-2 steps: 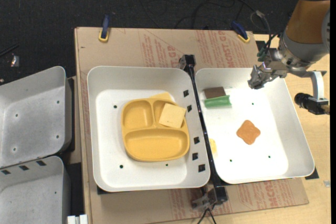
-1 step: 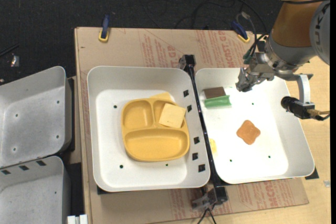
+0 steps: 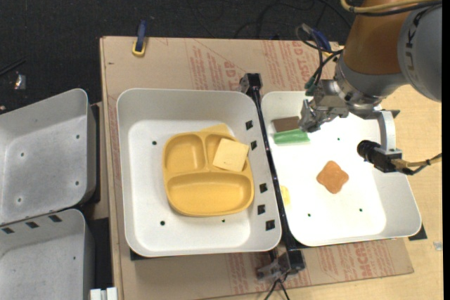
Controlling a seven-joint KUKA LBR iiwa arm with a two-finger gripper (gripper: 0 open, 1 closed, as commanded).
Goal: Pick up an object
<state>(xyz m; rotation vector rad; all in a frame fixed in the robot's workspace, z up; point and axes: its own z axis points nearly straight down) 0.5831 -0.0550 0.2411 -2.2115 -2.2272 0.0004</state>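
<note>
On the table, the tool (image 3: 314, 116) sits low over the green block (image 3: 291, 138) in the right bin (image 3: 394, 221); its grip I cannot tell, nothing looks lifted yet.

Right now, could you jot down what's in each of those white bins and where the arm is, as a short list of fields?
left bin: yellow divided tray with a pale yellow block lying on it
right bin: green block, brown block, orange piece
arm: reaches in from the right
gripper: over the right bin, next to the green block
</note>
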